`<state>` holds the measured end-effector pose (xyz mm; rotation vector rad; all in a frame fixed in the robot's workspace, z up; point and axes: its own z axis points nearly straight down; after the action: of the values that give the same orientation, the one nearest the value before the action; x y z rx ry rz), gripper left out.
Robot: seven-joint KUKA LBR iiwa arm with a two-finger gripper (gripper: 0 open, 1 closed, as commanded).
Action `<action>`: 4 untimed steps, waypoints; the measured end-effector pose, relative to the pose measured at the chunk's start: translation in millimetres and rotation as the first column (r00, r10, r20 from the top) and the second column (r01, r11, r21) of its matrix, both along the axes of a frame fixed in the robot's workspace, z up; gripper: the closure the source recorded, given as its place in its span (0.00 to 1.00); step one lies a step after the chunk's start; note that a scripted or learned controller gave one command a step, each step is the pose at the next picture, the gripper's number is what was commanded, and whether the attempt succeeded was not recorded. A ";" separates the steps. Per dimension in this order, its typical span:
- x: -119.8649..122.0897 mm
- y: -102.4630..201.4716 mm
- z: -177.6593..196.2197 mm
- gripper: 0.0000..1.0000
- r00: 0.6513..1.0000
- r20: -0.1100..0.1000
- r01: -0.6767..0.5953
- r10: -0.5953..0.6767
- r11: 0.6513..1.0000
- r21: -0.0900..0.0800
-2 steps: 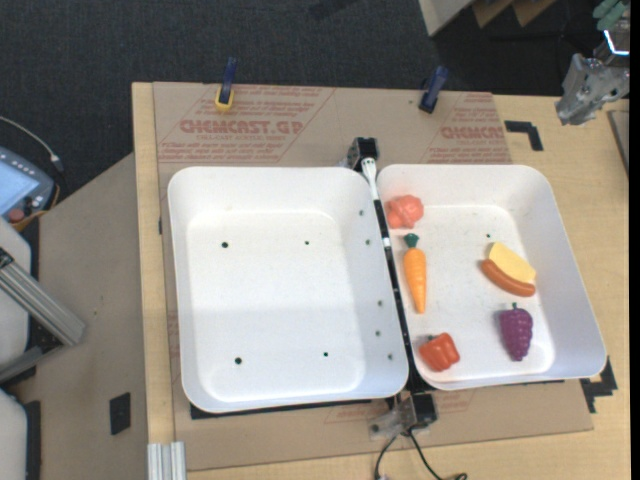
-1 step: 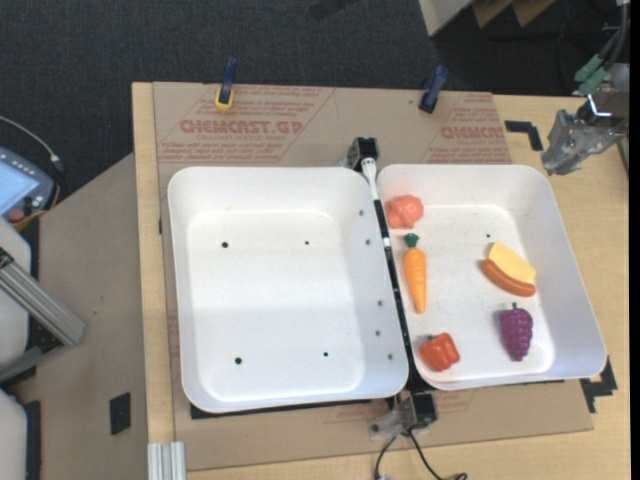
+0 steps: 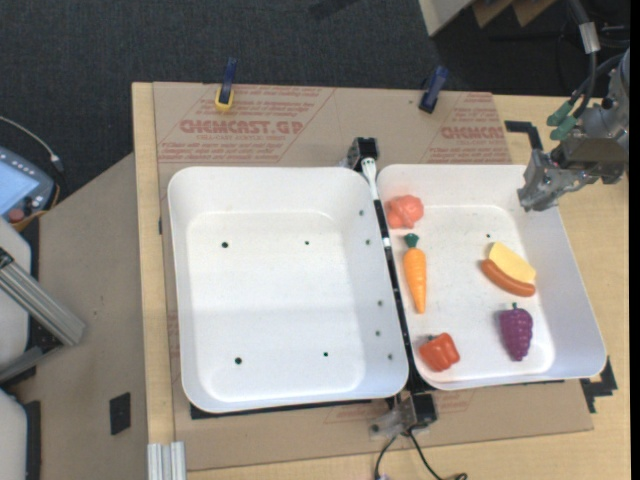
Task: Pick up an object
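Orange carrot (image 3: 415,279), purple grapes (image 3: 515,332), 2 white bins (image 3: 190,193)

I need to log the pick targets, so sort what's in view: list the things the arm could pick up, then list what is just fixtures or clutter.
Pick candidates, all in the right bin:
pink lumpy toy
carrot
yellow and orange wedge
purple grapes
red pepper
The gripper is over that bin's upper right edge.

Not for picking:
left bin
yellow clamp
blue clamp
cardboard sheet
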<state>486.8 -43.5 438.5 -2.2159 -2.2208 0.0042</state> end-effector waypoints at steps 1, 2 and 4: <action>-7.9 40.2 -29.7 1.00 1.000 0.000 -0.002 0.002 1.000 0.000; -7.3 67.2 -44.3 1.00 1.000 0.002 0.000 0.000 1.000 -0.001; -8.1 68.0 -130.4 1.00 1.000 -0.003 0.006 -0.006 1.000 -0.002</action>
<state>478.6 24.5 308.0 -2.2222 -2.2134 0.0104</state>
